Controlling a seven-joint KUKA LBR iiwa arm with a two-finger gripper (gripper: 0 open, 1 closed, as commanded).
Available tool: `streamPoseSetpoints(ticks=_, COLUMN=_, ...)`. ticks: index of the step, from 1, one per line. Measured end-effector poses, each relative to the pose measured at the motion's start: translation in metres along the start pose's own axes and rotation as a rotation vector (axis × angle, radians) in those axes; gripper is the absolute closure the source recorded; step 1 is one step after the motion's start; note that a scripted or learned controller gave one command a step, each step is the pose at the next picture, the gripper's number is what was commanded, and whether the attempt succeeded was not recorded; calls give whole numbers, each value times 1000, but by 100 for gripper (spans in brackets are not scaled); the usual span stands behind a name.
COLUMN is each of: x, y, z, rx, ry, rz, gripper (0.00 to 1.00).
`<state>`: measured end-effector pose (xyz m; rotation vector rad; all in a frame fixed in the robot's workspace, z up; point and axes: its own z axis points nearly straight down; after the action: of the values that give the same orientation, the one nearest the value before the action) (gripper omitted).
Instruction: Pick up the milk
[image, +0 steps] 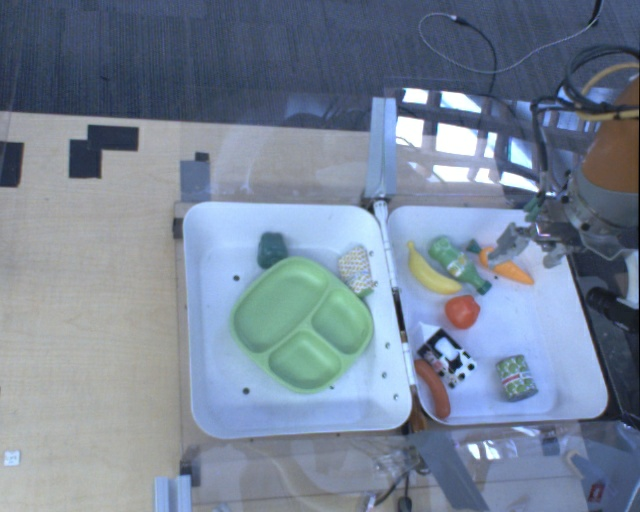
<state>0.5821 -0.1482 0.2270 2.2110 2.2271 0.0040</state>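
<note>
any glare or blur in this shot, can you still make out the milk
Camera view: bright window glare on the clear panels above the right bin; light inside is even, shadows faint. The milk, cow-patterned, is small but readable; the gripper near the carrot looks soft.

A single fixed camera looks down from above the bench at a slant, far enough back to take in both shallow white plastic bins: the left one (200, 330) sits at the centre of the frame, the right one (575, 340) toward the right edge. The pale wooden benchtop (80, 320) fills the left of the frame, and a strip of dark grey ribbed floor (250, 50) runs across the top.
</note>
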Motion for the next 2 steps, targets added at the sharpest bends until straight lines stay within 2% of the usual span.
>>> streamPoseSetpoints(ticks=1, x=-35, y=-37, z=26, rx=0, ry=0, rz=93, gripper=0)
streamPoseSetpoints(ticks=2, x=51, y=-95, z=90, rx=3, ry=1, rz=-36, gripper=0)
